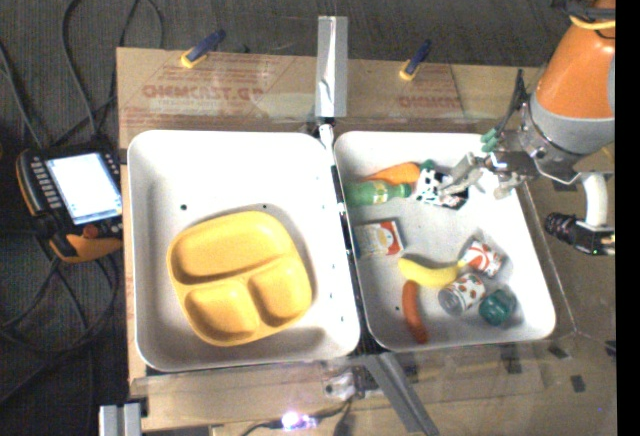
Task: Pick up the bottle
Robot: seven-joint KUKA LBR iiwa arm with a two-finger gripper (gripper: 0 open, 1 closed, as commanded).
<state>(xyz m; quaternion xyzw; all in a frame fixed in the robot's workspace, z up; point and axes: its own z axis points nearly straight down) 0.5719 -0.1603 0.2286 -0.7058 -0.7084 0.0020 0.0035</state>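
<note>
Down at the near end of the right bin there's a crowd: a red sausage, a tin can, a dark green ball, a red-and-white can and a banana across the middle. None of that matters for this step — the approach wants to stay clear of it. A small red-and-white carton sits just beyond.

Now the target: the bottle, green, lying on its side at the far left of the right bin, close to the wall between the bins, an orange carrot just behind it and a black-and-white toy at its cap end. Tight quarters! I'd judge the clean way is to come down over the bottle's middle, closing across its narrow width, missing carrot and wall.

The claw hovers at the far end of the right bin, to the bottle's right, past the toy — near, not touching. Its spread? I cannot tell from here.
</note>
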